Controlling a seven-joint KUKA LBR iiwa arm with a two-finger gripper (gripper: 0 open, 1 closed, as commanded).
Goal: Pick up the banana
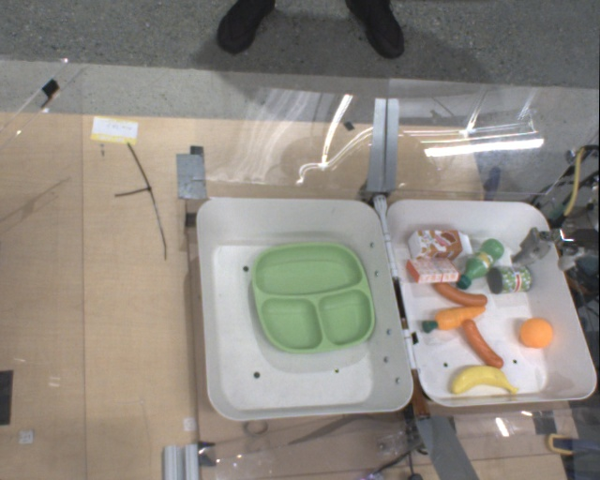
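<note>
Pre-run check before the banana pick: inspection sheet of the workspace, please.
Surface: wooden bench bearing two white bins, left bin and right bin.
Job's things: banana lying near the right bin's front edge, apart from the other items.
Clutter: green divided plate in the left bin; orange ball, carrot, two sausages, green bottle, small can, snack box in the right bin.
Gripper: gripper at the right bin's far right edge, holding nothing seen.
Cables: thin dark wire on the bench.
Surroundings: a person's shoes beyond the bench.
</note>
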